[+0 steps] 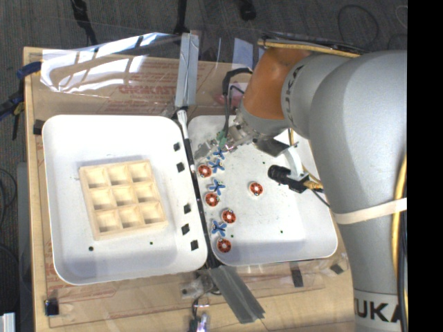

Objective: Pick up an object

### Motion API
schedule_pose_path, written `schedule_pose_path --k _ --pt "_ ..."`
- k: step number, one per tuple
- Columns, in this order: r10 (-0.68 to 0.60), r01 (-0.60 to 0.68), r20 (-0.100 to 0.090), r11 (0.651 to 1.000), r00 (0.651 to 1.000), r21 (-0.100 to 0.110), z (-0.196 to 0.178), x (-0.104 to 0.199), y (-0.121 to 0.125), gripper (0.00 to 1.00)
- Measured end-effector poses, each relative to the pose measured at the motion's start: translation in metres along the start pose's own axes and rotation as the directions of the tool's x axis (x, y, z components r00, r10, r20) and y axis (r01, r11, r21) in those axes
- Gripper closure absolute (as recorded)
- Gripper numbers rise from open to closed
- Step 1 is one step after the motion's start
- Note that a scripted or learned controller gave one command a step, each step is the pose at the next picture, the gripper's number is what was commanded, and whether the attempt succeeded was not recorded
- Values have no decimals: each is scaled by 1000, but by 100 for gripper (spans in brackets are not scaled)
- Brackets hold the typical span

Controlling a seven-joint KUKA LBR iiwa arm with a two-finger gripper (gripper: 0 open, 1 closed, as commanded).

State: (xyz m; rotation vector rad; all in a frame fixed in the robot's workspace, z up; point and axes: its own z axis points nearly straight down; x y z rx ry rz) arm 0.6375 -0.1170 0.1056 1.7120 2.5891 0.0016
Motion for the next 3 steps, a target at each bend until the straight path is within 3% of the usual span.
schedule_pose_path --k 1,2,3 --pt "13 -13 0 1000 1000 -3 -2 3 -7 0" --pt "40 -40 -4 999 999 8 2 -1 2 0" --pt "26 -25 -8 1000 1000 12 4 5 -18 0"
